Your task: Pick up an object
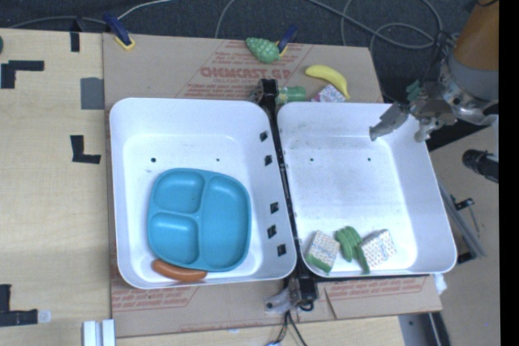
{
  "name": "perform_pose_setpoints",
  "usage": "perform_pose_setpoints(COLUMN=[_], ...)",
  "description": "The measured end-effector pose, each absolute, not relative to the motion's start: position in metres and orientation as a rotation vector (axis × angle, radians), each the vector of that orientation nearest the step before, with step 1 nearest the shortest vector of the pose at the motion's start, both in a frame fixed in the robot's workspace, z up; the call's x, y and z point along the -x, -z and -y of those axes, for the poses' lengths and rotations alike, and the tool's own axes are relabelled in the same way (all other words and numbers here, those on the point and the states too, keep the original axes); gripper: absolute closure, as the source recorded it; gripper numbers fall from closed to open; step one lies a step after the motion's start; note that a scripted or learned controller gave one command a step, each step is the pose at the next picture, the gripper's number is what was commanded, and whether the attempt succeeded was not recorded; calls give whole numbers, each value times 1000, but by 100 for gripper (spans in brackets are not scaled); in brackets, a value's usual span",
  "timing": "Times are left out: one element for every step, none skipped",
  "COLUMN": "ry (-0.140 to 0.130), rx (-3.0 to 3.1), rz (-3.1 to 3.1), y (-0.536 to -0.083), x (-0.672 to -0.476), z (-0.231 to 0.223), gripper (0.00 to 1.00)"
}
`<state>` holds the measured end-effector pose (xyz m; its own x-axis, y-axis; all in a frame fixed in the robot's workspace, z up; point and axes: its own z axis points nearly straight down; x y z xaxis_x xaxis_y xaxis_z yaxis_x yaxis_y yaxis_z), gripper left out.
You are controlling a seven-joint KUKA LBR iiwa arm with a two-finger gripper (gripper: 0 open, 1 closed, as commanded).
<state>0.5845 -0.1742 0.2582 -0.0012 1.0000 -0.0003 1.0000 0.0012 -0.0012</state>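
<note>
The right bin (pixel 365 174) holds a green vegetable-shaped toy (pixel 353 245) near its front wall, with a small pale block (pixel 323 249) to its left and another patterned block (pixel 379 247) to its right. My gripper (pixel 401 124) hangs over the bin's far right rim, well away from these objects. Its two fingers are spread apart with nothing between them. The left bin (pixel 138 134) holds a blue divided plate (pixel 199 219) and an orange sausage-like toy (pixel 178 271) at its front edge.
Behind the bins on the cardboard lie a yellow banana (pixel 328 79), a green toy (pixel 263 49) and a small packet (pixel 328 95). Cables run across the dark floor at the back. A black clamp (pixel 268 89) joins the bins at the far side.
</note>
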Motion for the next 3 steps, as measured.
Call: perform_pose_setpoints(ry=[-3,-1,3], rx=[2221,2218,2226], rz=[2220,2221,2225], y=[-210,-93,-86], x=[-508,-486,-485], z=[200,144,99], gripper=[0,0,0])
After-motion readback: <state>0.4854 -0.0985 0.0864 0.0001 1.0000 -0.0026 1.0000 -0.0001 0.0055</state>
